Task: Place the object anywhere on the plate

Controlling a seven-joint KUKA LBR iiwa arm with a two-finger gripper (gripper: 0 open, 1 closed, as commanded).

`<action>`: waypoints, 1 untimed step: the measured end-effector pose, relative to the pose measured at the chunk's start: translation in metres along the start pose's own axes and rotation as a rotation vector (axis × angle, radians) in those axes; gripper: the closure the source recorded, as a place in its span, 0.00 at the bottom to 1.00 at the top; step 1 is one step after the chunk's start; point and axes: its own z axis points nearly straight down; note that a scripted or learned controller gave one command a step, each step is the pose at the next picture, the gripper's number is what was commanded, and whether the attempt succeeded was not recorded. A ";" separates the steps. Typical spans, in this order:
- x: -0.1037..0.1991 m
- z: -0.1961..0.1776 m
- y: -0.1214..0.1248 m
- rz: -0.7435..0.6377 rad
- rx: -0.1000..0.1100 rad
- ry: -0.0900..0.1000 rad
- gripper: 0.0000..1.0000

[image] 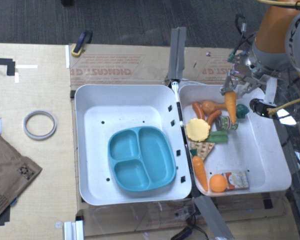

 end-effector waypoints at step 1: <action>0.019 -0.034 -0.117 -0.167 0.002 0.000 1.00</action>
